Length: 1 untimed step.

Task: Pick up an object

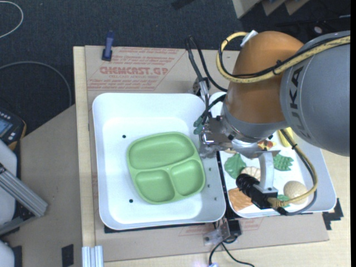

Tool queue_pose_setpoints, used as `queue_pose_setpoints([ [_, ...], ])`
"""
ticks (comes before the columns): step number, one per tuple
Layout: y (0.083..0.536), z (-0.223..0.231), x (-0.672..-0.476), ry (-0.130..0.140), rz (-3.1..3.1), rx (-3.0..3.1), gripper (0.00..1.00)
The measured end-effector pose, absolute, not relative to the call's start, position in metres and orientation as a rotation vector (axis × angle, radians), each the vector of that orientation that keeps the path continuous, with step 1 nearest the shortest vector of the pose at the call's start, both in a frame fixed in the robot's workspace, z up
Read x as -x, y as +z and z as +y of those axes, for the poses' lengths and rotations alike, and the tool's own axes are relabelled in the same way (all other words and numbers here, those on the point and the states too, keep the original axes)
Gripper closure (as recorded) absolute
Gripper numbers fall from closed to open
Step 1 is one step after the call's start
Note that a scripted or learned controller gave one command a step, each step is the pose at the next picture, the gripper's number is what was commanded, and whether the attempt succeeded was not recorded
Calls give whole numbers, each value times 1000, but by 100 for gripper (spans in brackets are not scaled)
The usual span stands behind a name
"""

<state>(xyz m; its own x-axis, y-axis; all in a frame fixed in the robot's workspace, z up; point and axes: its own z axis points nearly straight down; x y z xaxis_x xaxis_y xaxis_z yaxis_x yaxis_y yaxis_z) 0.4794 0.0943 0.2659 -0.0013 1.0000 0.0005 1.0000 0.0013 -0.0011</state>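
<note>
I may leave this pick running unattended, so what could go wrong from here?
1. The green leaf piece, orange piece and beige round piece lie crowded in the right bin, so a grasp may catch two things or slip off.
2. The arm hides much of that bin from the camera, so a miss could go unnoticed.
</note>
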Motion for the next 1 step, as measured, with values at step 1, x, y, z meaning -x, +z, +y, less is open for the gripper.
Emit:
queue_pose_setpoints([
  [1, 206, 115, -478, 10, -2219, 2215, 100],
])
